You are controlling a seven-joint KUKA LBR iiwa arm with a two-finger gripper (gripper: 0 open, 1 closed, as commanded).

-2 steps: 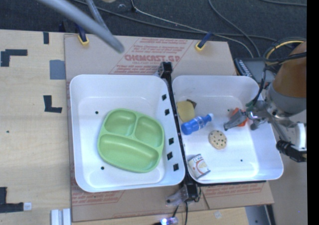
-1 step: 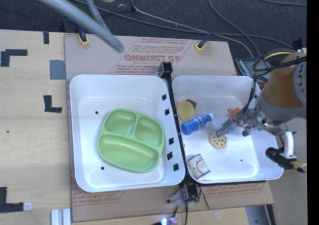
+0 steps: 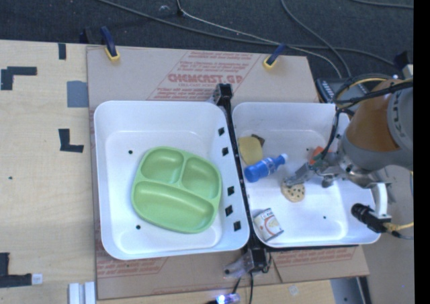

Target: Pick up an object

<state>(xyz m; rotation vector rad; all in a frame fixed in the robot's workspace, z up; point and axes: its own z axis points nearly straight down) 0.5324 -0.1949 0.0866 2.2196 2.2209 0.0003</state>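
My gripper [image 3: 293, 179] reaches in from the right, low inside the right bin [image 3: 282, 113]. Just below its tip lies a round tan cookie [image 3: 293, 193], touching it or nearly so. Left of the gripper, a blue bottle [image 3: 263, 167] rests on its side with its cap toward the gripper. A yellow sponge-like piece [image 3: 250, 149] sits against the bin's left wall above the bottle. Near the front left corner is a small printed box [image 3: 268, 224]. A small orange item [image 3: 316, 155] shows beside the wrist.
The left bin [image 3: 107, 121] holds a green divided plate [image 3: 177, 189]. A black divider with clips [image 3: 232, 168] separates the bins. Cables hang off the arm at the right bin's right edge. Both bins stand on a cardboard sheet [image 3: 201, 74] clamped at the back.
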